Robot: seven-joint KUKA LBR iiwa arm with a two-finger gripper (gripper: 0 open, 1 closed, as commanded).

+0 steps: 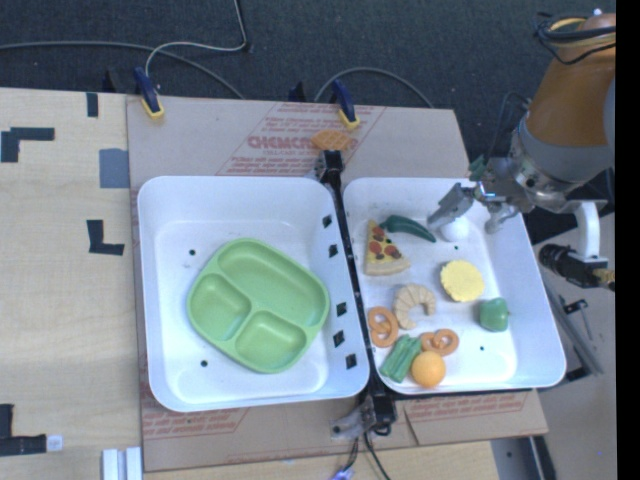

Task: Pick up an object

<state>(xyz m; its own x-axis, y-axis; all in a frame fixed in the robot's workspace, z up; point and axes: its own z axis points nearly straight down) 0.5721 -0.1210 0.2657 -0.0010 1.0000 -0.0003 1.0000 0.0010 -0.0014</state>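
Single fixed overhead camera, slanting down on both bins (pixel 150 268).

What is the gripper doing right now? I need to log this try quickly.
Gripper: open, fingers spread, holding nothing, above the far part of the right bin near the dark green pepper.

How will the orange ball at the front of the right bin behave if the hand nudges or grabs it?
The orange ball looks round and smooth, so a nudge would probably roll it. It sits against the green pieces and a pretzel, which may check that. It looks like a toy, so probably light and rigid; fingers could slip off its curve.
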